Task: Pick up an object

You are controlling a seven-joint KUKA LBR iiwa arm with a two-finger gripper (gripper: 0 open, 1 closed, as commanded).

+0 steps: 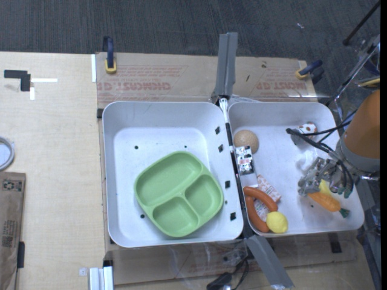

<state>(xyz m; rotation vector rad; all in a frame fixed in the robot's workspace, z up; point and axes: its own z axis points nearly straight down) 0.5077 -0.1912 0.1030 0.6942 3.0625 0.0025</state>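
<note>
Grey metal gripper [319, 180] hangs low inside the right bin [284, 116], near its right wall. Finger state: cannot tell; cables and linkage blur the tips. No object visibly between them, so no grasp recorded.

Positions relative to the gripper:
- orange carrot [327, 202]: just below and touching or nearly so, with a small yellow piece [325, 187] at the tool's lower edge. Likely target.
- small orange-white toy [308, 128]: above, apart.
- wrapped pink packet [268, 188], red sausage [256, 208], yellow lemon [277, 222]: left, clustered by the bin's left wall.
- tan ball [246, 141] and small printed box [243, 160]: upper left.
- green divided plate [179, 193]: far left, in the left bin [121, 162].

Risks (judgement): carrot lies against the bin's sloped right wall; fingers may strike the wall or close off-centre, so the tapered body squirts out. Yellow piece could be pinched alongside and spoil the grip.
</note>
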